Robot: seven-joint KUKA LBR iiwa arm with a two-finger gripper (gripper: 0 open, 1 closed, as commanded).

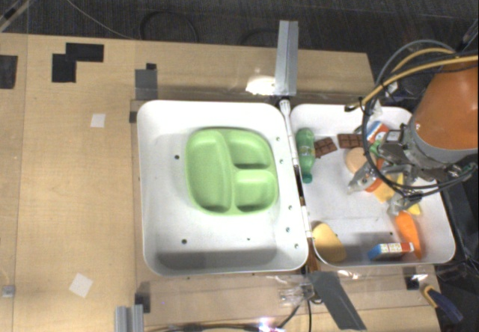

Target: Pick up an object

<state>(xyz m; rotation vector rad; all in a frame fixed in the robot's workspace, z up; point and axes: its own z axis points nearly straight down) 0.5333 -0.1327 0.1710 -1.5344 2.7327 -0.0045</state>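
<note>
Here the largest thing on the bench (67, 196) is the left bin (157, 173), left of centre in the frame, with a green divided plate (228, 170) lying in its middle. To its right, touching along the shared edge, sits the right bin (337, 207), where the pickable things are scattered. The arm (449, 106) comes in from the right edge, and its gripper (380, 173) hangs low over the right part of that bin, among a knot of small orange and yellow pieces. Whether the claw is wide, narrow or closed on something I cannot tell, because the wrist and cables cover it. A green bottle (304, 151) lies along the bin's left wall, two brown blocks (324, 147) sit just right of its top, an orange carrot-like piece (408, 232) lies lower right, a small blue and white box (389, 250) sits at the bottom edge, and a yellow round piece (328, 237) rests in the lower left corner. To do this well, I judge the claw should settle on one piece standing apart from its neighbours, since the cluster beneath it invites a slip or a double grab.
</note>
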